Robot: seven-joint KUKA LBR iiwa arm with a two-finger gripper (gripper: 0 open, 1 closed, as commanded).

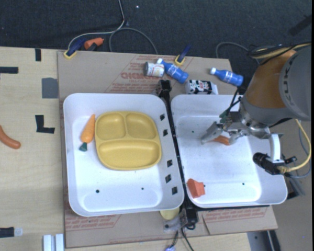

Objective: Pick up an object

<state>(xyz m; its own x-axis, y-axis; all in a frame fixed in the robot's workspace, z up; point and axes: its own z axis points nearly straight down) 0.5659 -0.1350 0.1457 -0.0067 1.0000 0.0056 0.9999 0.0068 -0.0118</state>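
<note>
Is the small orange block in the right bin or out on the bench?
In: the small orange block rests on the right white bin's floor near its front-left corner.

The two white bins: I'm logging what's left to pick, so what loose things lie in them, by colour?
Yellow: 1, the divided plate in the left bin.
Orange: 3, the carrot beside the plate, the block in the right bin, and a small piece at the hand.
Total: 4.
</note>
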